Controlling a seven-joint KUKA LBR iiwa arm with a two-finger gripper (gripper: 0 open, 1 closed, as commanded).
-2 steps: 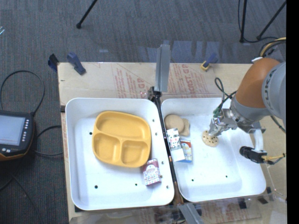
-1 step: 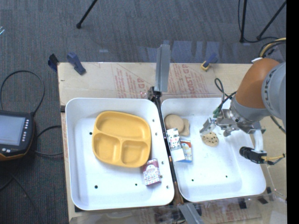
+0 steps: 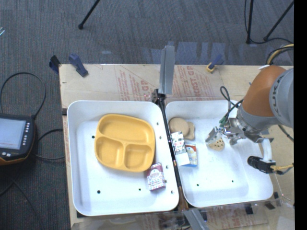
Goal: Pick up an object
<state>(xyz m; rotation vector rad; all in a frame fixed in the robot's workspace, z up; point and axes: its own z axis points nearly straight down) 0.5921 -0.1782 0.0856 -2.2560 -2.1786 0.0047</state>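
Cheese wedge (image 3: 217, 143), pale, holed, touching gripper (image 3: 214, 138) in right bin (image 3: 240, 186); finger state indeterminate. One yellow three-compartment plate (image 3: 125, 142), left bin (image 3: 81, 176).

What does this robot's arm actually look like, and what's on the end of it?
The arm is a rounded grey tube with a broad orange band above the wrist. Thin black cables loop beside it. It ends in a small metallic gripper with a green spot, and a black cylindrical part juts from its side.

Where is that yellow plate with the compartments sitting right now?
The yellow plate lies flat in the left bin, towards its middle, with a small maroon packet just off its lower right corner.
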